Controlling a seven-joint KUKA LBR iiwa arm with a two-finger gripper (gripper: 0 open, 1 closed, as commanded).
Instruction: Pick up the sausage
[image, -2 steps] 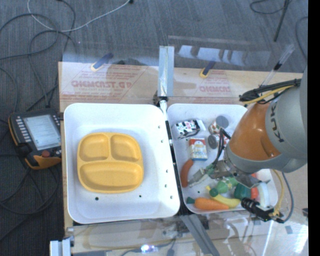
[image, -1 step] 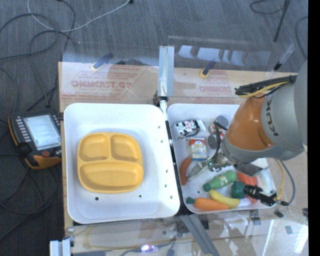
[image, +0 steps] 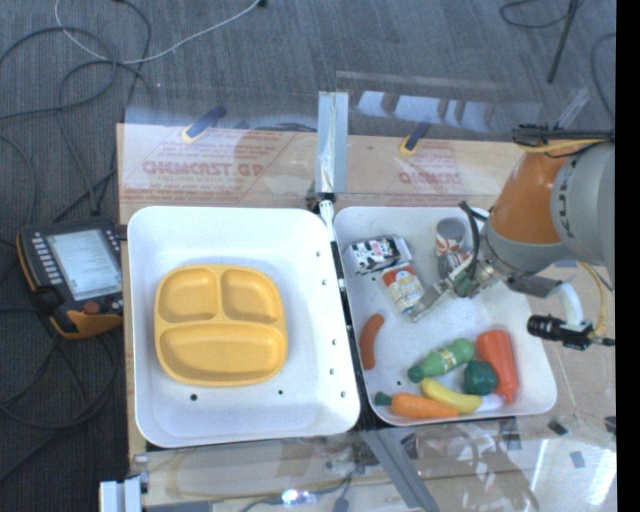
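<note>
The sausage (image: 370, 340) is a short reddish-orange link. It lies along the left wall of the right bin (image: 545, 400), about midway down. My gripper (image: 434, 299) hangs over the middle of that bin, to the upper right of the sausage and apart from it. It points down-left beside a red and white packet (image: 403, 290). The grey arm with its orange band (image: 525, 205) reaches in from the right.
The right bin also holds a black and white carton (image: 375, 254), a grey can (image: 452, 235), a green bottle (image: 443, 360), two carrots (image: 500, 362) (image: 420, 406), a green pepper (image: 480, 378) and a banana (image: 450, 397). A yellow divided plate (image: 220, 323) sits in the left bin (image: 150, 400).
</note>
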